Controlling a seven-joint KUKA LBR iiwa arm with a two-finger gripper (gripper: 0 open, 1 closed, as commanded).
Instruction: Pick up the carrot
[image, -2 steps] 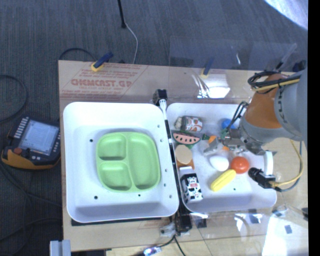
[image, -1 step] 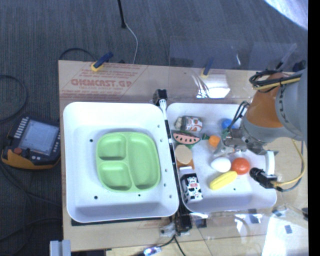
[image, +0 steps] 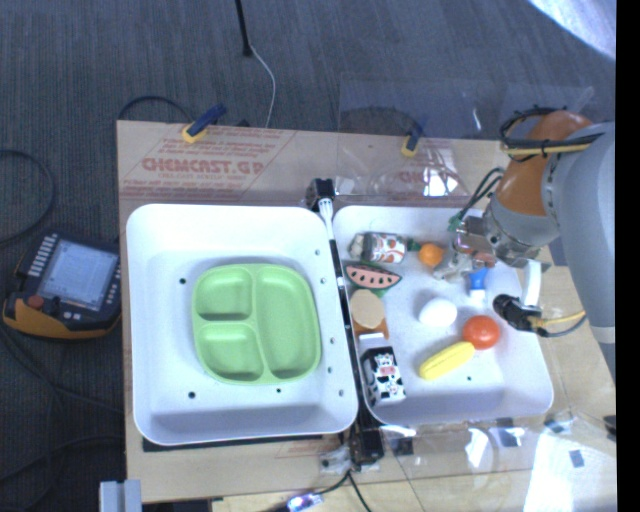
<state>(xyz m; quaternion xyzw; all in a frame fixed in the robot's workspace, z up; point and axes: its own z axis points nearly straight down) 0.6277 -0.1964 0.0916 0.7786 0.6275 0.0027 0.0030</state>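
Nearest the lens looms the grey arm (image: 600, 230), coming in at 3 o'clock. The carrot, as I judge it, is the small orange piece (image: 431, 255) toward 12 o'clock in the right bin (image: 520, 395). The gripper (image: 465, 250) hangs just beside it at its 3 o'clock; how far it is open cannot be told, and nothing shows in its hold. A blue piece (image: 478, 280) sits close under the gripper, a white egg (image: 437, 313) at the carrot's 6 o'clock, and a watermelon slice (image: 372, 276) at 8. The likely risks are a descent that lands off-centre and nudges the small carrot toward the bin wall, or a grasp that catches the blue piece instead.
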